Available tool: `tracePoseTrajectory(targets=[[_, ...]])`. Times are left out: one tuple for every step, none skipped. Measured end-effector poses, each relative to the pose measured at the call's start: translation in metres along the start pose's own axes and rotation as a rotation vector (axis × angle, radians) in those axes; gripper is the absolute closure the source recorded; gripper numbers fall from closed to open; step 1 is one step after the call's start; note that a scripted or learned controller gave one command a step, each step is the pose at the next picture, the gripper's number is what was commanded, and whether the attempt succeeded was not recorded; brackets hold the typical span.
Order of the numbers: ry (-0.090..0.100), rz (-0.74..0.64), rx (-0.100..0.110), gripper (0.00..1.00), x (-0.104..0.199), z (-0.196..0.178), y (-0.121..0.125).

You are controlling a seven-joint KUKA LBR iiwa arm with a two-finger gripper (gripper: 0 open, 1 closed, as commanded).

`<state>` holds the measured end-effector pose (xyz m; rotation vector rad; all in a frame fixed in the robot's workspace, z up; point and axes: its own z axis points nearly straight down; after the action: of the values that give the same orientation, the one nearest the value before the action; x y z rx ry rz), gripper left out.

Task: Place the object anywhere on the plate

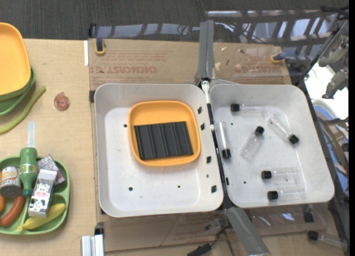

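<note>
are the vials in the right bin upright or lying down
Lying down: each clear vial shows its full length on the right bin floor, black caps pointing sideways.

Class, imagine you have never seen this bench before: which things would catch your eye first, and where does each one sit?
The eye goes first to the orange plate in the left bin, with a dark ribbed block lying on it. Next come the clear vials with black caps scattered across the right bin. At the far left of the bench, a green tray of toy food adds a bright patch.
</note>
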<state>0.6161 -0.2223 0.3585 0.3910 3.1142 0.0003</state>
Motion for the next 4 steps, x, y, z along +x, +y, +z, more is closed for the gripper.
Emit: tracePoseTrajectory(targets=[[0.0, -0.264, -0.001, 0.0, -0.027, 0.058, 0.009], [-0.001, -0.523, -0.002, 0.0, -0.042, 0.092, 0.012], [-0.002, -0.884, -0.003, 0.0, -0.042, 0.126, 0.012], [-0.003, -1.216, -0.003, 0.0, -0.042, 0.159, 0.012]])
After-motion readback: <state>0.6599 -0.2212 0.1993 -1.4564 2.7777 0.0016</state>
